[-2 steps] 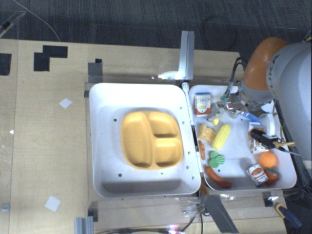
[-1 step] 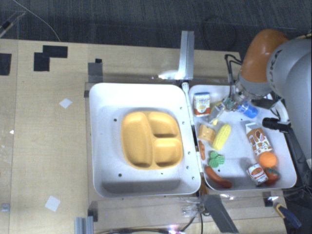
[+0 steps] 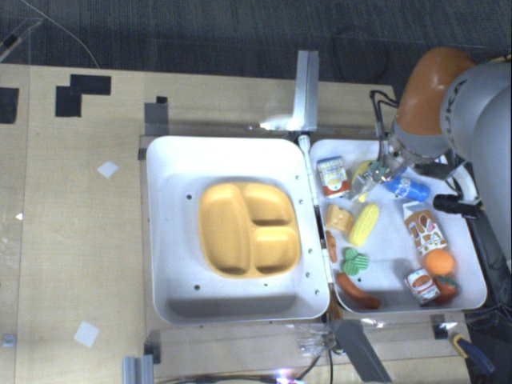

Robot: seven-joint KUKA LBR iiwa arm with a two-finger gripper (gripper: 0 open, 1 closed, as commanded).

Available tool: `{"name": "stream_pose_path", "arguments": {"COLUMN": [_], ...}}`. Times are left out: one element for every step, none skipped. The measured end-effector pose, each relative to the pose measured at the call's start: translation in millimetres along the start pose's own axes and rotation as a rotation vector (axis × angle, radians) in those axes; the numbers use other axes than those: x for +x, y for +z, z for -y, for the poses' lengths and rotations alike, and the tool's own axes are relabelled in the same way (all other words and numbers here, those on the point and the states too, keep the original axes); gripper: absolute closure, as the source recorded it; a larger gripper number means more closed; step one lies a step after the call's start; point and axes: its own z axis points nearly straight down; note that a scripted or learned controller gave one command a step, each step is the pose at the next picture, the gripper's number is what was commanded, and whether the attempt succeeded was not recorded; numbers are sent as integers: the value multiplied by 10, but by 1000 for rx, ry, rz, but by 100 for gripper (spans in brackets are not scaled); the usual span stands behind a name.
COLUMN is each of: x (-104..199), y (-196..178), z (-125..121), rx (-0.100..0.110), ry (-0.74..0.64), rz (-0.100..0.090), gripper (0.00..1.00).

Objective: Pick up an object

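The sausage [image 3: 358, 290] lies well below the end effector [image 3: 374, 174], whose finger state I cannot tell.

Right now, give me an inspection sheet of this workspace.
Surface: wooden bench with two white bins.
Job's things: right bin holds corn cob, orange, sausage, blue bottle, small cans.
Clutter: yellow divided tray in left bin.
Grippers: gripper low over the right bin's far side; finger state unclear.
Cables: black cable beside the arm.
Surroundings: dark carpet beyond the bench.
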Motion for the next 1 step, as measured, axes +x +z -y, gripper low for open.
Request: {"name": "stream_pose_path", "arguments": {"x": [532], "y": [-1016], "z": [-521], "rx": [-65], "ry": [76], "rz": [33], "gripper": [100]}}
